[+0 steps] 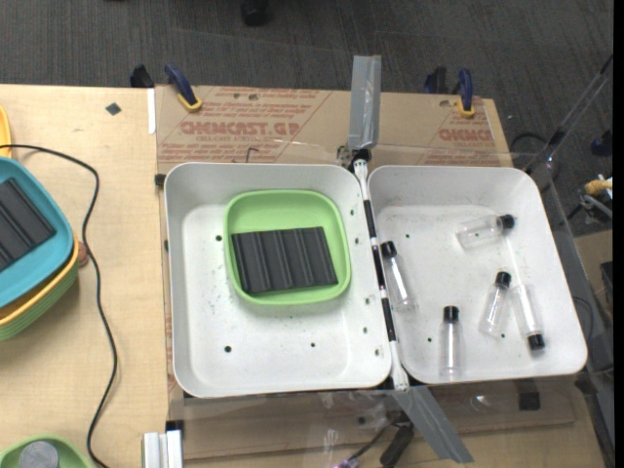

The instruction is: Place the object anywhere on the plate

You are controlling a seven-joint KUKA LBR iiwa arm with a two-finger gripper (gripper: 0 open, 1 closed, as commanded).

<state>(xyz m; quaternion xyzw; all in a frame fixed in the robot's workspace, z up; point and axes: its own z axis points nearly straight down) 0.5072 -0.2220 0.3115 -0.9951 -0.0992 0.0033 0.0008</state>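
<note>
Clear vials (449, 339) lie scattered in the right bin (546, 359), nearest at six o'clock, others toward three and one. Best choice looks like an isolated vial, gripped across its body. Green plate (336, 222), at nine o'clock, awaits one. Pincer state: cannot tell.

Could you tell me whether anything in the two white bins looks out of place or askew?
Nothing looks damaged or spilled. The five clear plastic vials with black caps lie scattered on their sides in the right white bin, pointing different ways. The square green plate sits slightly rotated in the left white bin.
</note>
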